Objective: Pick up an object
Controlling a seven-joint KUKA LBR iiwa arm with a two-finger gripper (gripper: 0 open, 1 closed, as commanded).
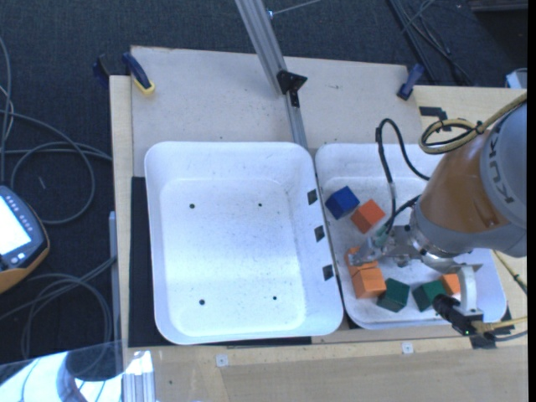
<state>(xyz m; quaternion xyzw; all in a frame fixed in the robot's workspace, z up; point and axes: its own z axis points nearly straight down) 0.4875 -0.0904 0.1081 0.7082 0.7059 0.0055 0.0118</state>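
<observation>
Jaws point(368, 256), state unclear, hover in right bin point(494, 304) over orange block point(368, 280).

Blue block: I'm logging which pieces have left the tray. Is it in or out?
In. The blue block lies inside the right bin, beside an orange block.

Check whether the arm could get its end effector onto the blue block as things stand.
Probably yes: the blue block lies uncovered in the right bin, an orange block close beside it, and the end effector hangs nearby.

No text, label, brand or number can be read on anything in view.
</observation>
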